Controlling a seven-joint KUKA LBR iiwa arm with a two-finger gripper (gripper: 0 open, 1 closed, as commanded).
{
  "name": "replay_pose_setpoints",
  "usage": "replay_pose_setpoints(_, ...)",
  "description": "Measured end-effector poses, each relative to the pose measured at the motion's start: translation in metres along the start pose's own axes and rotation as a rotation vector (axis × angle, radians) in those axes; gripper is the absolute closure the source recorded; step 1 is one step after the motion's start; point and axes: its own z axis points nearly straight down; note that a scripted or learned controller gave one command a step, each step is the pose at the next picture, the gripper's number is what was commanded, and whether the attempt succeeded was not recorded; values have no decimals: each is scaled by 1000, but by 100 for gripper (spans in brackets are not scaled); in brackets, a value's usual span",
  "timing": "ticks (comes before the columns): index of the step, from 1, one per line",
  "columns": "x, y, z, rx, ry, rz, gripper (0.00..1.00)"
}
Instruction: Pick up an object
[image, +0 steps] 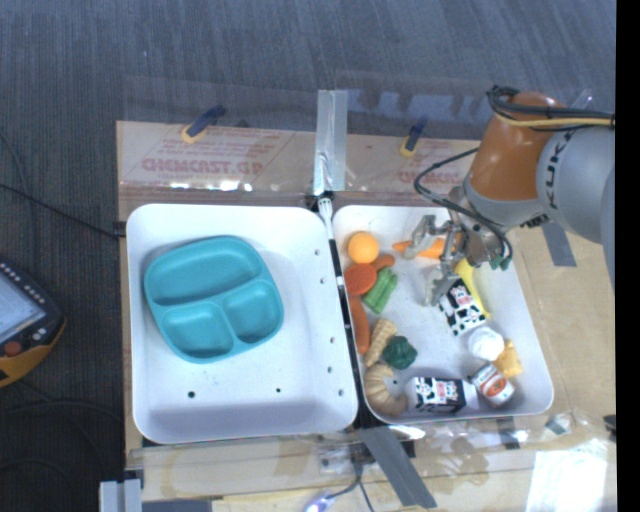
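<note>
My gripper (436, 262) hangs low over the upper middle of the right bin (530, 345), below the orange wrist band. Its two metal fingers (428, 232) stand apart, open, and nothing shows between them. A small orange carrot piece (408, 247) lies just left of the upper finger. A cow-patterned bottle (463, 311) with a white cap (487, 343) lies just below and right of the gripper, beside a yellow item (472, 287). Left of the gripper sit an orange ball (363, 246) and a green pepper (380, 290).
The right bin also holds a long carrot (358, 322), a dark green lump (400, 352), a brown bread roll (383, 390), a cow-patterned carton (437, 393) and a red-and-white can (495, 385). The left bin (180, 400) holds a teal divided plate (212, 297).
</note>
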Motion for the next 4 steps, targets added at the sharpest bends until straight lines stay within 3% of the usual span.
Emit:
replay_pose_setpoints(1, 66, -1, 4, 3, -17, 37, 0)
replay_pose_setpoints(2, 78, -5, 3, -1, -23, 121, 0)
replay_pose_setpoints(3, 40, 29, 4, 2, -19, 148, 0)
replay_pose_setpoints(4, 73, -11, 4, -1, -19, 210, 0)
